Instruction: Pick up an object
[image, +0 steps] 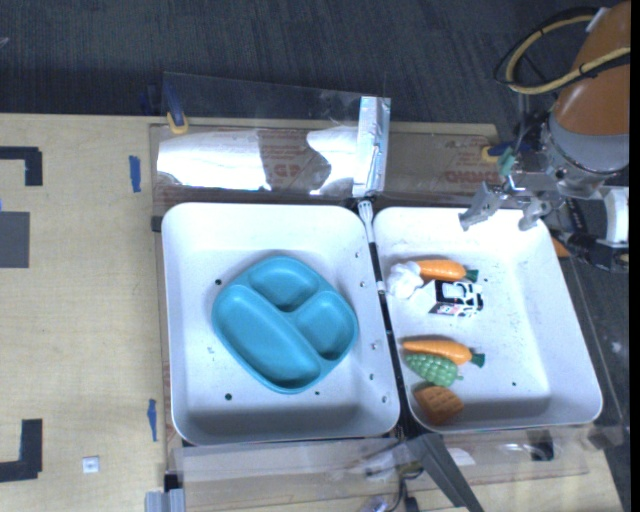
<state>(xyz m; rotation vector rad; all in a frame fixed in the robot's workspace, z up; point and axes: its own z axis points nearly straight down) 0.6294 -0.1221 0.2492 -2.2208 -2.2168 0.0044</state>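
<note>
A blue divided plate (285, 322) lies in the left white bin (190, 250).

Both bins look like smooth moulded plastic with a soft sheen: the left bin (190, 330) and the right bin (540, 340) catch pale highlights along their rims. The blue divided tray (285, 322) is plastic too, matt rather than glossy. The toy carrots (441, 269) have a slick, plastic shine, and the green piece (434, 370) beside one is bumpy. Along the counter's far edge a clear sheet (270, 145) glares like glossy film (brown cardboard shows through it). The counter (75, 330) is pale, matt wood. The end effector (505, 205) shows dull grey metal.
</note>
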